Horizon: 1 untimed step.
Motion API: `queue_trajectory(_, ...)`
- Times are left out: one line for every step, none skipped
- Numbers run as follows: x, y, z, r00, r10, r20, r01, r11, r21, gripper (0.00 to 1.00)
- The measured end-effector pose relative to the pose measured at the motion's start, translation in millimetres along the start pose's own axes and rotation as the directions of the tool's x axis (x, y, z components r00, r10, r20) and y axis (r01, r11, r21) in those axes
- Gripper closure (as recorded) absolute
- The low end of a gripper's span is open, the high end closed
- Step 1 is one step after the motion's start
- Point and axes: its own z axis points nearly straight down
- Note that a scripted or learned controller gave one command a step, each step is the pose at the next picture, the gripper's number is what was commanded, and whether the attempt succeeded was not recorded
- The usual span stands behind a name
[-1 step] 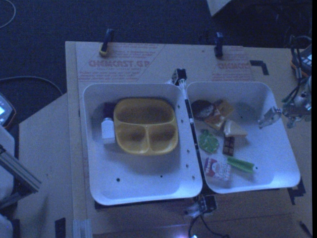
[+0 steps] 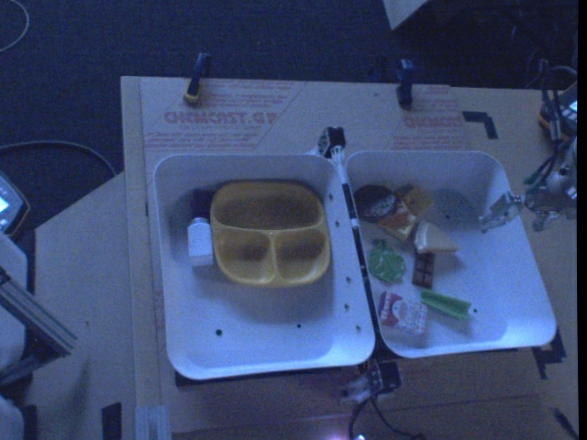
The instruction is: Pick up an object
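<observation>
On the table: two shallow white bins are set side by side — the left bin (image 2: 174, 246) and the right bin (image 2: 514, 273) — so that things can be reached from above.
Left bin, count: one yellow divided plate (image 2: 269, 232) is laid flat in the middle; one small white bottle (image 2: 200, 241) is stood just beside its left edge; a dark shape behind the bottle is too dim to name.
Right bin, count: a loose cluster is gathered along the left half — one dark round piece (image 2: 373, 202), one orange-brown packet (image 2: 397, 218), one pale wedge (image 2: 434, 238), one green round piece (image 2: 386, 262), one small brown bar (image 2: 423, 269), one green stick (image 2: 447, 304), one red-and-white packet (image 2: 403, 313). One grey disc (image 2: 450, 205) is seen near the back wall.
Task's thing: no single object is named; the likeliest candidates are judged to be those in the right bin, nearest the arm.
Tool (image 2: 500, 213): it is held over the right bin's upper right part, apart from the cluster — nothing is seen between its fingers; whether they are apart or together cannot be told in this dim view.
Step in hand: an approach is judged, with no pick made yet.
</observation>
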Motion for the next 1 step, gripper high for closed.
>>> queue_trajectory(-0.9,-10.5,52.1,1.0,0.001,-0.003,-0.001,1.0,0.005,0.0)
